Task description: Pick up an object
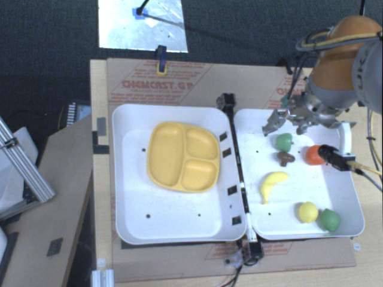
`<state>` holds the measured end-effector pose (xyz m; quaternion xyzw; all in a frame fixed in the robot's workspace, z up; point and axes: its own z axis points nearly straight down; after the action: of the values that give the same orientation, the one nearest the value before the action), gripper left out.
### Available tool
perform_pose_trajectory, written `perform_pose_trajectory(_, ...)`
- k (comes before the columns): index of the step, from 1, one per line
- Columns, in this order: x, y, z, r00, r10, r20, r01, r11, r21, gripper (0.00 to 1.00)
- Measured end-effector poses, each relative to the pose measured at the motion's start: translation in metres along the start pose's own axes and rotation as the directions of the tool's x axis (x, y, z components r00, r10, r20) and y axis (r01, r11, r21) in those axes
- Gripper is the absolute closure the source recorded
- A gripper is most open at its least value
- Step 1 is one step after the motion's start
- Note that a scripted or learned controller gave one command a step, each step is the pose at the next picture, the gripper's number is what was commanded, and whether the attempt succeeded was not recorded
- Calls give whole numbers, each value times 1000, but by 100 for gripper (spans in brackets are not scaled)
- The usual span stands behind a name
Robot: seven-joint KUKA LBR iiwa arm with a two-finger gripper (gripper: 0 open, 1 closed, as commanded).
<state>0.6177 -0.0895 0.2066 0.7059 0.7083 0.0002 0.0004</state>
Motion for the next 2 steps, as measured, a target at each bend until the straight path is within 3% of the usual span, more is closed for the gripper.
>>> perform_pose_trajectory(2,4,-12,93,1000,3,-1,-3,1000,3,0)
